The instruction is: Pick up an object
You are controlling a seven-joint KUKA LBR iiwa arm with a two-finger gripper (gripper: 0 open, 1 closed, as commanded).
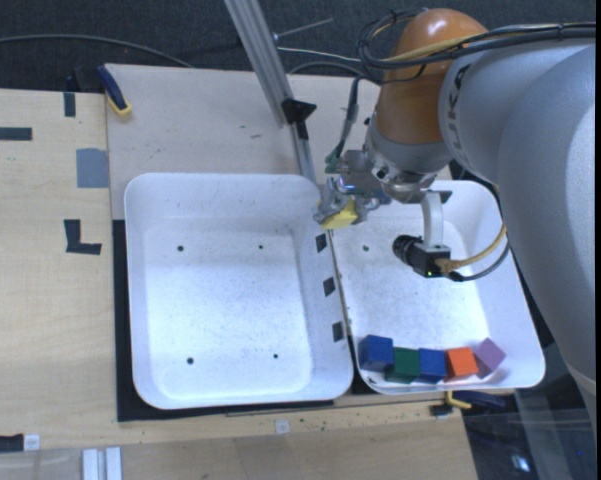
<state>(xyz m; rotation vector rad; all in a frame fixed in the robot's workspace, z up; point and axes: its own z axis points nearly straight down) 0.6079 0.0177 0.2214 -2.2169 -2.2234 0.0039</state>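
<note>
claw: the claw (342, 206) is gripping a yellow block (341, 216).
relation: block is hanging under the claw, over the bin divider (332, 288).

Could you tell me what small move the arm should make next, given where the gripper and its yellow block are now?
Probably a short, straight lift. The gripper has a yellow block between its fingers, low over the rim where the two bins meet, so rising should clear the left bin and right bin edges.
</note>
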